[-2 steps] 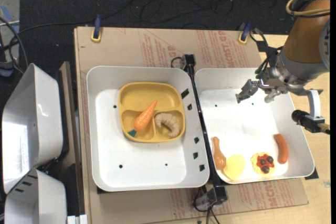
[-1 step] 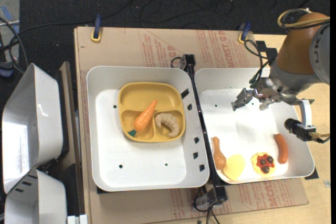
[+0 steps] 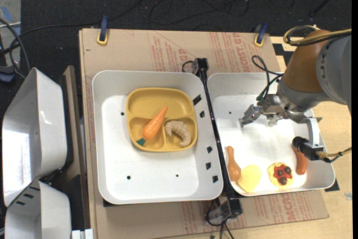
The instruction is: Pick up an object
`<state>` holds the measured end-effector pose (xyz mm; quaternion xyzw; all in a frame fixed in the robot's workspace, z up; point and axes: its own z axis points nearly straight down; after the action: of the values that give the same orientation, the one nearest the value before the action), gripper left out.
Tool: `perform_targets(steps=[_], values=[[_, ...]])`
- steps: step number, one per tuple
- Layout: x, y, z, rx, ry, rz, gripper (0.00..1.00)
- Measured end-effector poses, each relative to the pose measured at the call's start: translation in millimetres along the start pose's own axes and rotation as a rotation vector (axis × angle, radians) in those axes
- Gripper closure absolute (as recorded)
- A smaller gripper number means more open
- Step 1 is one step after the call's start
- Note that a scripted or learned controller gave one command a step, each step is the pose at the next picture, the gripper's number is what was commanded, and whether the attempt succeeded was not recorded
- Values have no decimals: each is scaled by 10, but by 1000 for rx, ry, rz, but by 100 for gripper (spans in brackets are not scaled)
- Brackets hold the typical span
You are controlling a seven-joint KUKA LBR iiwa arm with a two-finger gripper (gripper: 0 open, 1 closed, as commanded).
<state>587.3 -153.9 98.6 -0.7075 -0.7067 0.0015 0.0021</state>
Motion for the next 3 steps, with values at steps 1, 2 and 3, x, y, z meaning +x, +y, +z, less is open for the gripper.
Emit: perform_targets(steps=[1,2,3], values=[[-4,17,-138,-6,-1,0,100],[13,-3,-569,-9,-2,-3,100],[-65,27,-1180,-12,-3,-3,100]])
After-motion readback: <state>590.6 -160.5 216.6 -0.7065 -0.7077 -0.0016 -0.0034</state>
